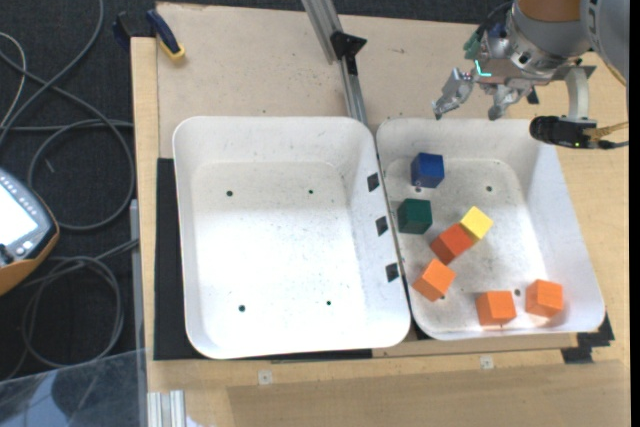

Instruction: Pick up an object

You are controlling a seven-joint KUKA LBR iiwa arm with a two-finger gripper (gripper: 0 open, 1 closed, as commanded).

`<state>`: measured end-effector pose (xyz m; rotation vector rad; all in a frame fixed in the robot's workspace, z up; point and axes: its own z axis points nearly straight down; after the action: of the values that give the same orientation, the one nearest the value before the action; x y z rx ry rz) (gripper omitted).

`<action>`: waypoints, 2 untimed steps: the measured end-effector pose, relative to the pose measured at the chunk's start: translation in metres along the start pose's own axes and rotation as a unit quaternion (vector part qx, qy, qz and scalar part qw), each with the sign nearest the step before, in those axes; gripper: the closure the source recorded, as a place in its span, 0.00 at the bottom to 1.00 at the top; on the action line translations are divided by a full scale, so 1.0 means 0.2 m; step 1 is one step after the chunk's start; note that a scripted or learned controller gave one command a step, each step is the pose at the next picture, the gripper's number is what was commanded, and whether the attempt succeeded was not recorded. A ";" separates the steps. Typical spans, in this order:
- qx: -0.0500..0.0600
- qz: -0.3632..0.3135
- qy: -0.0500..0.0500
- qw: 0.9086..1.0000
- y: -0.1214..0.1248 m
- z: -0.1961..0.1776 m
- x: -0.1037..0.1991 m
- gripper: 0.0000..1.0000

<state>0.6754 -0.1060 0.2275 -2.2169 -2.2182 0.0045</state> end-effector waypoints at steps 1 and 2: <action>-0.002 0.000 -0.001 1.000 0.00 -0.02 0.00 0.00; 0.001 0.001 -0.001 1.000 -0.01 0.29 -0.03 0.00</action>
<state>0.6725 -0.1126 0.1701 -2.2183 -2.2162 0.0074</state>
